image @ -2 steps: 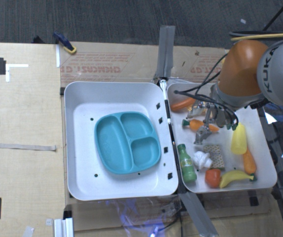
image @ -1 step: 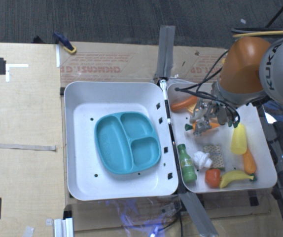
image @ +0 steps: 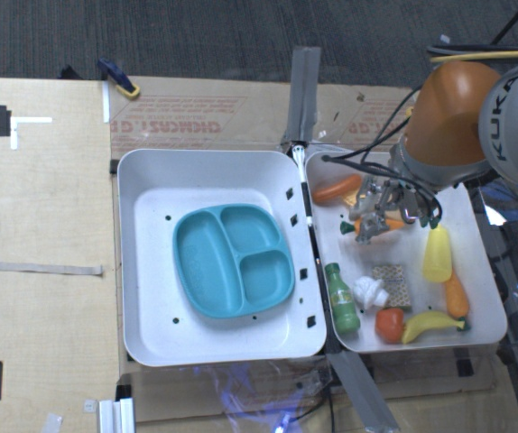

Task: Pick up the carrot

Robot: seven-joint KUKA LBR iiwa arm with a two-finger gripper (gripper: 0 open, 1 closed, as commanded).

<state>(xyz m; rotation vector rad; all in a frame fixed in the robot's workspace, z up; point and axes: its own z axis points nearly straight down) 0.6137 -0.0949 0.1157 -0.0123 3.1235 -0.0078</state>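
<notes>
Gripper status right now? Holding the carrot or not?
Gripper: low in the right bin, over a small orange carrot; open or closed cannot be told, no grasp confirmed.

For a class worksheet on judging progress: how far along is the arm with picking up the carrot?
Done: the tool is down in the right bin, directly over the carrot. In hand: the grasp itself, though the view does not show whether it has a grip. Left: the lift, since the carrot appears to lie low in the bin among the other toy foods.
</notes>
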